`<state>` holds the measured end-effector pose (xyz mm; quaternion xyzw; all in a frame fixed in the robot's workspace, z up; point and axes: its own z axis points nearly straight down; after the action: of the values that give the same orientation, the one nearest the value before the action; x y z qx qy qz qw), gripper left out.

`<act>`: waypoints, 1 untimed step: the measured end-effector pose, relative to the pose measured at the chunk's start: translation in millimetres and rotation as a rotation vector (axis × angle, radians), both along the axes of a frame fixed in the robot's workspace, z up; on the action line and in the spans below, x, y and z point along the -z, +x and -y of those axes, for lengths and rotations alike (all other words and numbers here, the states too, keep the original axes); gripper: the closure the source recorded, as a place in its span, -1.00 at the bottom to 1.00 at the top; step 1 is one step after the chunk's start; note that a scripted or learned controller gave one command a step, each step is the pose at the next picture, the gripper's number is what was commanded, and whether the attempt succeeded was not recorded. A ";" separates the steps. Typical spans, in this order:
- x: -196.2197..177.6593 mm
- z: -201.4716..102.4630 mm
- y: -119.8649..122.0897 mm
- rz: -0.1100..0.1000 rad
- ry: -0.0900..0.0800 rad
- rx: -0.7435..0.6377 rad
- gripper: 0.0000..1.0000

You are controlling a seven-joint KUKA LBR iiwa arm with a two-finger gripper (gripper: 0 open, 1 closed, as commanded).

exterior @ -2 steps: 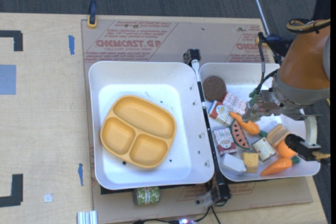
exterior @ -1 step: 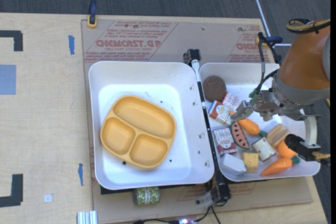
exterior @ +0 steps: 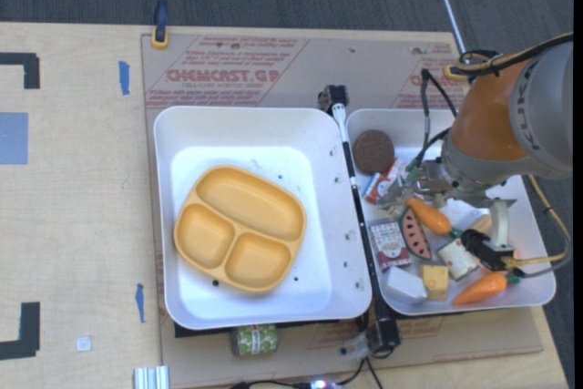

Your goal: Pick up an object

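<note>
Toy food in moulded plastic lies heaped in the shallow white right-hand bin (exterior: 537, 291), at the lower right of the frame, and any one piece would serve. Nearest the gripper (exterior: 421, 187) is a small orange plastic carrot-shaped piece (exterior: 428, 217), lying tilted just below it. A second orange carrot with a green tip (exterior: 483, 287) sits near the bin's lower edge, beside a pale yellow cheese-like block (exterior: 436, 280). A red watermelon-slice piece (exterior: 415, 237), a round brown cookie-like disc (exterior: 373, 149) and a flat printed red-and-white packet (exterior: 387, 243) lie further left in the bin.

These pieces are probably light, stiff and hollow, with smooth skins that could slip from a pinch. The nearest carrot tapers, so a hold across its thicker middle looks safer than one at the tip. Crowding is the main risk: neighbours touch one another and may be nudged.

Whether the gripper is open or closed cannot be told; it is low over the heap, partly hidden by the grey and orange arm (exterior: 496, 118).

The white left-hand bin (exterior: 173, 287) holds a yellow three-compartment plastic plate (exterior: 240, 228).
</note>
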<state>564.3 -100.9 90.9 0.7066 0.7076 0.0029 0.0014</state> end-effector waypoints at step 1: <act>-11.9 -0.8 2.3 0.007 0.001 0.001 1.00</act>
<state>566.6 -100.1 102.8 0.7068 0.7074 0.0057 0.0038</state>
